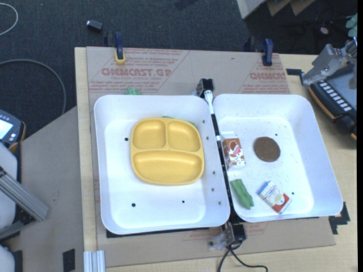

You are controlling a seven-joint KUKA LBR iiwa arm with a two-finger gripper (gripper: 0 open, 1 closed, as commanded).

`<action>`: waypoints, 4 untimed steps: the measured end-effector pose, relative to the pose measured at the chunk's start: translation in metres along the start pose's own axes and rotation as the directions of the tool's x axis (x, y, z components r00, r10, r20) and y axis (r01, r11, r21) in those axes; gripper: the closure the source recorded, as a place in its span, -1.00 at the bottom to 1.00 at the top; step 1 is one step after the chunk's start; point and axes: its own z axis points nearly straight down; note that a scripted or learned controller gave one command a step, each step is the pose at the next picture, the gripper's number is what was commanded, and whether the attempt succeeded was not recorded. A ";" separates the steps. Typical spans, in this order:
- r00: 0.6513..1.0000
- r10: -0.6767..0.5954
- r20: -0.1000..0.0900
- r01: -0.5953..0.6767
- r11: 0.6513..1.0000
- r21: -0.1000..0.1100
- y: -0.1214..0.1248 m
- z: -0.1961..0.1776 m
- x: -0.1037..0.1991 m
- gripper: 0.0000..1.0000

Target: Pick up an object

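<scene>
While arm (334, 67) sits top-right, cookie (266, 149) lies in right bin (317, 152).

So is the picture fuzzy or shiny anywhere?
Camera view: even, soft light, with a pale sheen on the yellow plate; the small packets' print is too blurred to read; the brown disc casts hardly any shadow.

Red lettering reading "CHEMCAST G.P" ran across the brown protective sheet (170, 67) on the bench, left of centre; a second, partly legible "CHEMCAS…" stood toward the right. Print on the small packets was too small to read.
</scene>
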 end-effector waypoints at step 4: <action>1.000 0.005 0.001 -0.005 1.000 0.021 0.043 0.277 0.062 1.00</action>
